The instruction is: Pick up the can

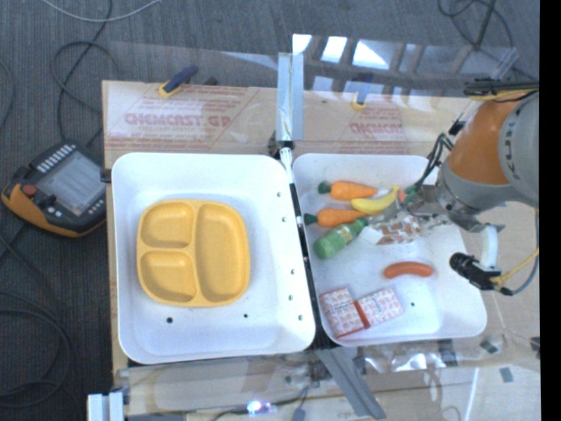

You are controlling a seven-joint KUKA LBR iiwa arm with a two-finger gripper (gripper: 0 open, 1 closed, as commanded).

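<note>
Red-and-white can [401, 229] lying in the right bin [456, 323], beside the banana [375, 203] and above the sausage [408, 270], gripper [419, 202] just above it, grip state unclear.

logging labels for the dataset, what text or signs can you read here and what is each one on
"CHEMCAST", red print seen mirrored through the clear sheet behind the left bin; the letters after it are blurred.
Same red print on the sheet behind the right bin: too blurred to read.
Red and white packets: print too small to read.
Can: label unreadable.
Handheld controller: screen and keys unreadable.
</note>
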